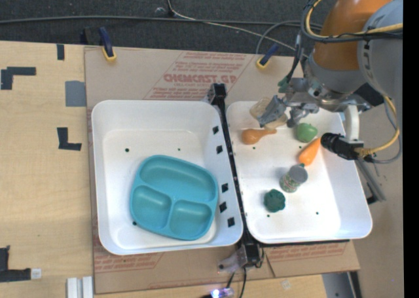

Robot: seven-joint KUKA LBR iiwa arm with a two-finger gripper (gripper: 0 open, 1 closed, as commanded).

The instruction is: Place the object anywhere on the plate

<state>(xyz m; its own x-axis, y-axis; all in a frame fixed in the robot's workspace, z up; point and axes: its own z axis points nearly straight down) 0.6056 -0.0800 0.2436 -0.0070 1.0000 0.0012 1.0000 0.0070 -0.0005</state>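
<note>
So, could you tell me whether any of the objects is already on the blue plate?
No, the blue plate in the left bin carries nothing; the objects all lie in the right bin.

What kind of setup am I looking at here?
Likely a lab test bench for robot picking: two white bins clamped on cardboard, a teal divided plate, and toy food such as a carrot.

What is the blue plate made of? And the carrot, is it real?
The blue plate looks like smooth moulded plastic: one even colour, rounded compartment ridges, a soft sheen. The carrot seems a toy, probably plastic or rubber, flat uniform orange, though that's hard to tell.
</note>
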